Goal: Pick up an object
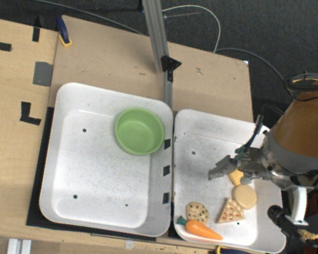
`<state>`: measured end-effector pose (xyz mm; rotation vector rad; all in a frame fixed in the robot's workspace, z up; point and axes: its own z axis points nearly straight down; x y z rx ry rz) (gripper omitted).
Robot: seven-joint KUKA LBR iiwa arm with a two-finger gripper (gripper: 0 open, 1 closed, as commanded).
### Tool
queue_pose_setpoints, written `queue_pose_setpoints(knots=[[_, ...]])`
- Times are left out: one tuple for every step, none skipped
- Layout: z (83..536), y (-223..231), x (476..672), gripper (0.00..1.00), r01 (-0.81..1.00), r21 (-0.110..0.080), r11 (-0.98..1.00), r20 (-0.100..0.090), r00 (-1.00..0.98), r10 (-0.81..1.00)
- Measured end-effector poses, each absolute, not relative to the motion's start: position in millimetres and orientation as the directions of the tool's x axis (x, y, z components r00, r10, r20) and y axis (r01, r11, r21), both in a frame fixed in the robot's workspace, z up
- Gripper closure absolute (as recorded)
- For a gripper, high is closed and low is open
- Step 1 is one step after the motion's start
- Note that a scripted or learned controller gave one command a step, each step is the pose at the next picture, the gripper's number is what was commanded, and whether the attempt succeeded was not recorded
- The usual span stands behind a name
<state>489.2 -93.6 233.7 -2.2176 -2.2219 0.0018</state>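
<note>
A green bowl [139, 131] sits in the left bin [64, 150]. In the right bin [205, 137], the claw [230, 168], fingers spread and holding nothing, hangs beside a small yellow block [235, 178], above a beige disc [245, 197], pizza slice [231, 214], cookie [197, 211] and carrot [204, 230]. Nothing appears lifted yet.

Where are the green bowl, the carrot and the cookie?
Bowl [139, 131], camera view, on its inner bottom.
Carrot [204, 230], camera view, on the middle of its orange body.
Cookie [196, 211], camera view, on its speckled top face.
</note>
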Motion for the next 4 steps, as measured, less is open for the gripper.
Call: queue_pose_setpoints(knots=[[234,-94,489.2,0.0,1.0,-0.002,0.002,0.001,-0.002,1.0],[190,-91,488.7,0.0,1.0,-0.007,0.001,0.001,-0.001,1.0],[145,-94,492.2,0.0,1.0,-0.008,0.0,0.001,0.0,1.0],[91,-93,490.5,0.0,1.0,-0.006,0.0,0.001,0.0,1.0]])
